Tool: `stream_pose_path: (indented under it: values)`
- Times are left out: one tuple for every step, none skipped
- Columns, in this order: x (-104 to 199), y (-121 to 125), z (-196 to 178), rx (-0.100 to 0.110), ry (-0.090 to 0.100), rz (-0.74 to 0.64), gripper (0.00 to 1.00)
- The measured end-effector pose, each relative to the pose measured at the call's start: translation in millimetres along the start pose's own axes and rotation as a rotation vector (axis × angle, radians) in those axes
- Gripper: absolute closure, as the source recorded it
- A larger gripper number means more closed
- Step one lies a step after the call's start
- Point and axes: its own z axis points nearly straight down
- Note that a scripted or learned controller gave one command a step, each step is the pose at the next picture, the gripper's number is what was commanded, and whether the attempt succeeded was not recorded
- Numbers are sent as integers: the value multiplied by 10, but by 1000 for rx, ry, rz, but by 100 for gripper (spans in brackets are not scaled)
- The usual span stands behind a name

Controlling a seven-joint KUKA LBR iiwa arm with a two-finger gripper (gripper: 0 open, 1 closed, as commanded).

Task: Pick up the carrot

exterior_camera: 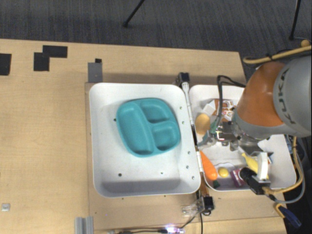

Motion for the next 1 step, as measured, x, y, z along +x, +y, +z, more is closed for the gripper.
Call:
stream_pose_path:
  values:
    - [-103,1,-1,-1,-1,27,0]
